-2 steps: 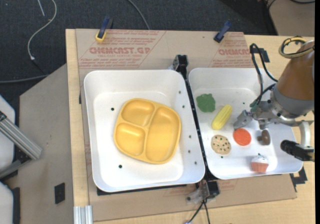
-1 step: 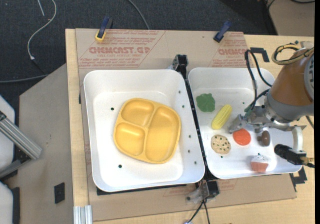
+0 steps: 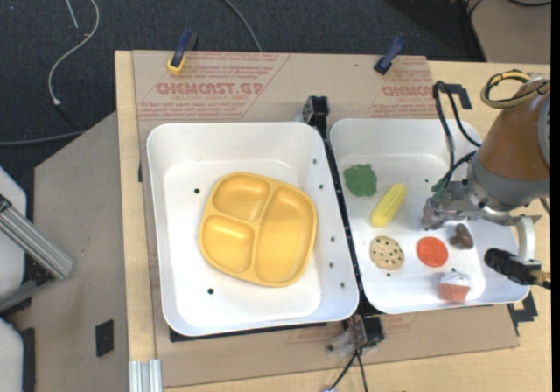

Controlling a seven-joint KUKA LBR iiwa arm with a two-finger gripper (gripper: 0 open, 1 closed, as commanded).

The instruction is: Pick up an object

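The right bin [image 3: 411, 138] holds several small items: a green broccoli piece [image 3: 360, 179], a yellow corn cob [image 3: 388, 204], a speckled cookie [image 3: 386, 253], an orange-red round piece [image 3: 431, 252], a pink-and-white cupcake [image 3: 453, 286] and a small brown piece [image 3: 461, 235]. My gripper [image 3: 438, 213] hangs low over the right part of this bin. It is right of the corn, just above the orange-red piece and next to the brown piece. Nothing shows between its tips.
The left bin [image 3: 175, 163] carries a yellow divided plate [image 3: 259, 228]. The grey arm with its orange band [image 3: 516, 147] comes in over the right bin's far-right side. Black cables [image 3: 448, 119] run along the arm. Blue clamps [image 3: 181, 51] sit on the cardboard's back edge.
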